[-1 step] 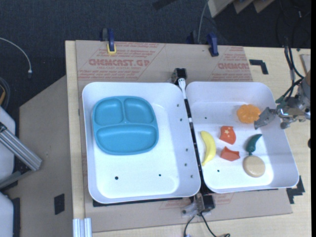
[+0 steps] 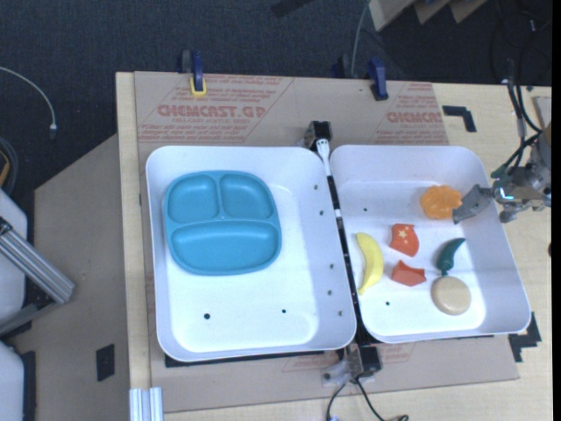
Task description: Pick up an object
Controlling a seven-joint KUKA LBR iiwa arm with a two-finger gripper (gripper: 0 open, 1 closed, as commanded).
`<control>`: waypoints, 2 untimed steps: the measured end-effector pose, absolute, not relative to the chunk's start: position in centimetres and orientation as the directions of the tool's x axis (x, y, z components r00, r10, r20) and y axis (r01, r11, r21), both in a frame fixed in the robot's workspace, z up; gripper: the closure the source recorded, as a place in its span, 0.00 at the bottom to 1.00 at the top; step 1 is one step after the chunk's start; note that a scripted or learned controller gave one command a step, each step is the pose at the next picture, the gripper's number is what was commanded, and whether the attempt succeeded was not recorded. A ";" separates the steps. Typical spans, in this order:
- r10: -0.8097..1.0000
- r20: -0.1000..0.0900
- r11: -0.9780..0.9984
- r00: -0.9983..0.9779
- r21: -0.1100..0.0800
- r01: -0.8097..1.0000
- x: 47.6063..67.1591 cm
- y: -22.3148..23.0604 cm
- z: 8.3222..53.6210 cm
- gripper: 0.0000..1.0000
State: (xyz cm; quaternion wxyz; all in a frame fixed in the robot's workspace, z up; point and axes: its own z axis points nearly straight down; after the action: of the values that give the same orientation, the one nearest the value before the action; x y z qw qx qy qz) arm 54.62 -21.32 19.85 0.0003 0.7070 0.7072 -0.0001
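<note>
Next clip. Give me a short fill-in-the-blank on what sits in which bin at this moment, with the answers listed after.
1. The blue divided plate lies in the ____ bin as the camera sees it.
2. The long yellow item in the right bin, nearest the divider between the bins, is a ____.
3. The end effector is at the right bin's far right edge, nearest the ____ coloured item.
4. The divided plate has ____ compartments.

Answers: left; banana; orange; three

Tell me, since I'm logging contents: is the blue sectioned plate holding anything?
Empty: the blue sectioned plastic plate in the left white bin shows bare compartments.
</note>
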 end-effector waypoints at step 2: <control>1.000 0.005 0.001 -0.001 -0.006 1.000 54.3 -21.7 9.4 0.00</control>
State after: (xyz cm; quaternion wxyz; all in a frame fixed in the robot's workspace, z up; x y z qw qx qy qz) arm 54.30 -21.75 9.42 -0.0041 0.7068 0.7074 -0.0003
